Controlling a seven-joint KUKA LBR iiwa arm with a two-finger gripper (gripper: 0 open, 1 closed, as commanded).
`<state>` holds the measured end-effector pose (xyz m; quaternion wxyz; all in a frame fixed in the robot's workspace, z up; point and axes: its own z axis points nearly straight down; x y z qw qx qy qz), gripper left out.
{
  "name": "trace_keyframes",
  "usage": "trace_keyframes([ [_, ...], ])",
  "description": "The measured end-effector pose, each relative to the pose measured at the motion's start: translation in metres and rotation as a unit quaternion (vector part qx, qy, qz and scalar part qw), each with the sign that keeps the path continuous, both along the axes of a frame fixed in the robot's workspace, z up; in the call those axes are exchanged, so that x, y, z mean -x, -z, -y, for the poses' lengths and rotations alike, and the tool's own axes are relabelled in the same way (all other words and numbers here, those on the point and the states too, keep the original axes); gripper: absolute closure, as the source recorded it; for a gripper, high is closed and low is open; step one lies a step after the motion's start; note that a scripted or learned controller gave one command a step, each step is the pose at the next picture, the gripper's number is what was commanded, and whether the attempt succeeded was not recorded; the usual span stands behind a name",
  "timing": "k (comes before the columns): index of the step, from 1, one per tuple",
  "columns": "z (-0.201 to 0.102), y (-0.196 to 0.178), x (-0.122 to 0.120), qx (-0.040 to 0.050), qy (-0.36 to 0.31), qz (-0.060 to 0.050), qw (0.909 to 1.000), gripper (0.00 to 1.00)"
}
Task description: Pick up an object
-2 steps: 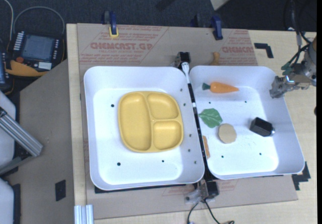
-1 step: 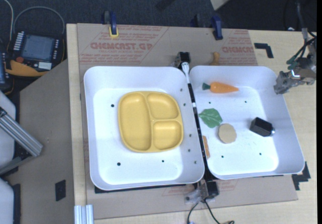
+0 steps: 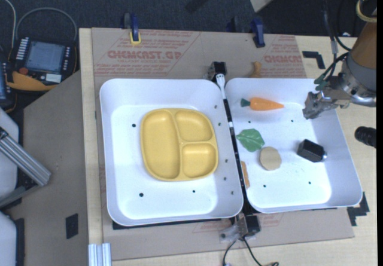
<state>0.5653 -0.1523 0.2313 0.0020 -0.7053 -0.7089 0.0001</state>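
In the right bin (image 3: pixel 335 190) lie an orange toy carrot (image 3: pixel 265 104) at the back, a green leaf (image 3: pixel 250 139) near the left wall, a round beige disc (image 3: pixel 270 159) beside it, and a small black block (image 3: pixel 310 150) toward the right. My gripper (image 3: pixel 314 105) hangs over the bin's back right part, to the right of the carrot and above the black block. Nothing shows between its fingers.
The left bin (image 3: pixel 119 187) holds a yellow divided plate (image 3: pixel 178 143). Two blue clamps (image 3: pixel 134 29) pin the cardboard sheet at the back edge. A handheld pendant (image 3: pixel 42 61) lies off the bench at the far left.
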Motion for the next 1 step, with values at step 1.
trace_keyframes([
  [1,-0.0567,0.0103,0.0062,-0.0002,-0.001,0.000,1.0000,1.00],
])
